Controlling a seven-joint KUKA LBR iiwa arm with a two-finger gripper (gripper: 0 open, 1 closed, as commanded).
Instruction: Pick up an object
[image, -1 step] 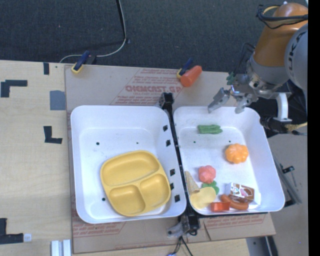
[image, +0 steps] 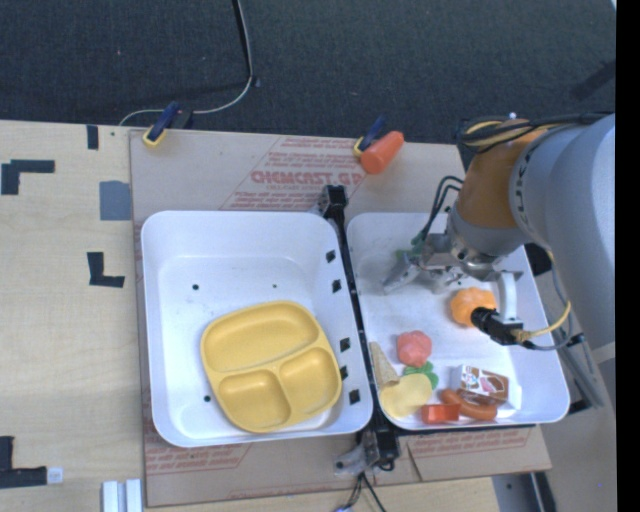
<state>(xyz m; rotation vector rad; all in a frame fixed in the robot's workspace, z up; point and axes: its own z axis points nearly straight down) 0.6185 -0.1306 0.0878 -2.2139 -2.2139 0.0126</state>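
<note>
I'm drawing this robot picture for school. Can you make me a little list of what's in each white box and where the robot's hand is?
left bin: shallow white bin holding a yellow plastic divided plate
right bin: shallow white bin holding toy food
toy food: orange ball, pinkish-red round piece, small brown-and-white packet
gripper: metal two-finger gripper, over the right bin's upper part
held: nothing seen between its fingers

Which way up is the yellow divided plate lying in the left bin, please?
Right way up: the yellow divided plate lies flat on the left bin floor, its three compartments facing up.
</note>
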